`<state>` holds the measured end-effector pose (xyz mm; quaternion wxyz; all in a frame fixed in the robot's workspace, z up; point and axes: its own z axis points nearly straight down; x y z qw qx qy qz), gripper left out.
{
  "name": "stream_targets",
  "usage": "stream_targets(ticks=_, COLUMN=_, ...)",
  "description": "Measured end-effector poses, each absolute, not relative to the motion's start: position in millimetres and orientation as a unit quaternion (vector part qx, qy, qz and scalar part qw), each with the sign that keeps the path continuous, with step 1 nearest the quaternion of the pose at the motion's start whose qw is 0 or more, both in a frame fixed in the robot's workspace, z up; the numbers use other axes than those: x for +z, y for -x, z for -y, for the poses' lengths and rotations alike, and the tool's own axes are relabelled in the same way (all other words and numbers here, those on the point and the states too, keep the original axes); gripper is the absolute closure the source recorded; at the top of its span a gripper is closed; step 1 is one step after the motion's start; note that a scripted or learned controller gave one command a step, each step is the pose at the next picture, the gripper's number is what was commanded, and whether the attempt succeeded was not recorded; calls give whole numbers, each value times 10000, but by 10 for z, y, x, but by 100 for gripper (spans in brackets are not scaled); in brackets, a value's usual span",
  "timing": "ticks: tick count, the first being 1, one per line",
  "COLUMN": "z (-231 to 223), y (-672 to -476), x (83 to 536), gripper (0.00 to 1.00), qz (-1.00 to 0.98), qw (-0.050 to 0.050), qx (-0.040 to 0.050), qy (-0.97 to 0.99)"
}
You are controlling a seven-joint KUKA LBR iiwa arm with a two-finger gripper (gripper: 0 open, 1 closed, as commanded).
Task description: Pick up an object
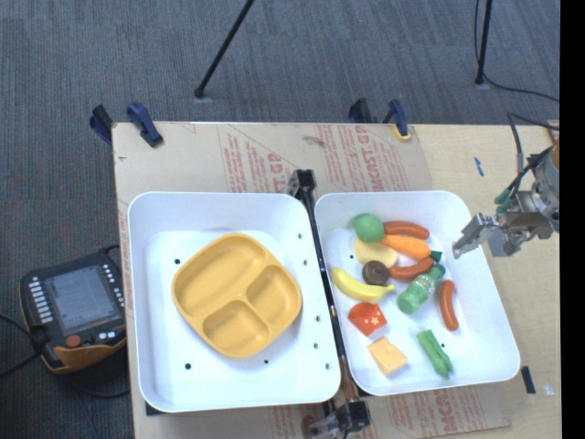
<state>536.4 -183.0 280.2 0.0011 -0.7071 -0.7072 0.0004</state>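
Toy foods lie clustered in the right white bin.

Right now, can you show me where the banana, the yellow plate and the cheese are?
banana (358, 287): camera view, middle of its curved body.
yellow plate (203, 283): camera view, floor of its big compartment.
cheese (388, 356): camera view, centre of its top face.

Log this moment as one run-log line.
gripper: over right bin's right rim, holding nothing | toy food: in right bin | yellow tray: in left bin
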Motion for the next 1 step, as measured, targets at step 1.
stream_targets(ticks=1, z=2063, y=-5290, x=1279, gripper=0, qz=7066, qw=31, qx=7, qy=7076)
